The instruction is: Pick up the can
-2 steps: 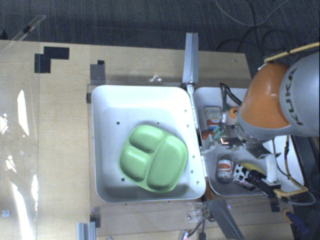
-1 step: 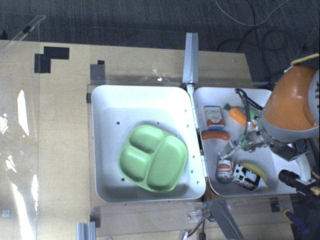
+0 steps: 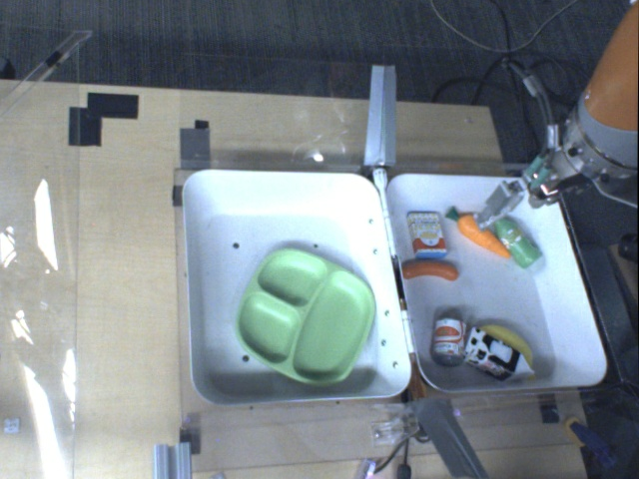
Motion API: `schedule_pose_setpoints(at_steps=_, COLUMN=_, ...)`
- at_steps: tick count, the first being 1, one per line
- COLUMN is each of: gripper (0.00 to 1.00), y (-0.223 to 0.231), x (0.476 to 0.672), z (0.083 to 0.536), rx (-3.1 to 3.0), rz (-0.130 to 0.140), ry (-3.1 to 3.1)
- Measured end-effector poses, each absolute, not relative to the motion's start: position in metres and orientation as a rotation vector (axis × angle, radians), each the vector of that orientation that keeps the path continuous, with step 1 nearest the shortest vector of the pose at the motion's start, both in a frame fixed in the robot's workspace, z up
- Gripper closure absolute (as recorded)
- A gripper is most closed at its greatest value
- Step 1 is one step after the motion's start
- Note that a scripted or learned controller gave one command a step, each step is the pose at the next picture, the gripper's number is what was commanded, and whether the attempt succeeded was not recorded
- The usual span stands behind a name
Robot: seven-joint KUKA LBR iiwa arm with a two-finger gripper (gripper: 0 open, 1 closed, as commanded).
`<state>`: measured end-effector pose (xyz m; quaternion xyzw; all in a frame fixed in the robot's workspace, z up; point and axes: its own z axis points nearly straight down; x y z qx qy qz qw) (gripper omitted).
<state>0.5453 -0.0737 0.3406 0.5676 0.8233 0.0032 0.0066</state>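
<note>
While can [image 3: 448,338] hugs front wall | pincer [image 3: 496,208] above carrot [image 3: 481,237]

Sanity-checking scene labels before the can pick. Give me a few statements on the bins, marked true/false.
1. The can lies in the right bin. True.
2. The green tray sits in the right bin. False: it is in the left bin.
3. The gripper is over the can. False: it is near the bin's far side, by the carrot and green bottle.
4. The banana lies close to the can. True.
5. The sausage is in the left bin. False: it is in the right bin, below the small carton.
</note>
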Motion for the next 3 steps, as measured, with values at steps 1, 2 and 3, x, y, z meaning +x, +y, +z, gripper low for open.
schedule_pose_setpoints(at_steps=1, gripper=0.0, y=-0.11, x=0.507, z=0.179, rx=1.593, rz=0.003, ry=2.704)
schedule_pose_setpoints(at_steps=2, gripper=0.0, y=-0.094, x=0.569, z=0.283, rx=1.764, rz=0.007, ry=2.586)
schedule_pose_setpoints(at_steps=3, gripper=0.0, y=-0.132, x=0.488, z=0.154, rx=1.713, rz=0.002, ry=2.631)
